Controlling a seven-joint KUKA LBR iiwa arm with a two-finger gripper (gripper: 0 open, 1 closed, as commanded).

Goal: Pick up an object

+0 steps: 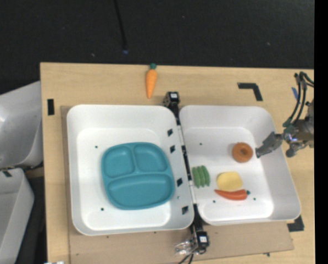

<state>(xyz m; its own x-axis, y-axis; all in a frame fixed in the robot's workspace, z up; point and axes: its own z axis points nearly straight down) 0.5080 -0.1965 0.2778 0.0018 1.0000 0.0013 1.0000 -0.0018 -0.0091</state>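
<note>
The right bin (262, 213) holds a brown doughnut-shaped piece (242, 152), a yellow piece (229, 180), a red chilli (231, 194) just in front of the yellow one, and a green ridged piece (200, 176) by the bin's left wall. My gripper (274, 150) hangs over the right bin's right rim, just right of the brown piece and apart from it. Its fingers are spread, with nothing between them; the left fingertip (261, 150) points at the brown piece.
A blue divided plate (137, 175) lies in the left bin (76, 202). An orange carrot (151, 81) lies on the wooden bench behind the bins. Cables hang at the arm's wrist (301, 98) on the far right.
</note>
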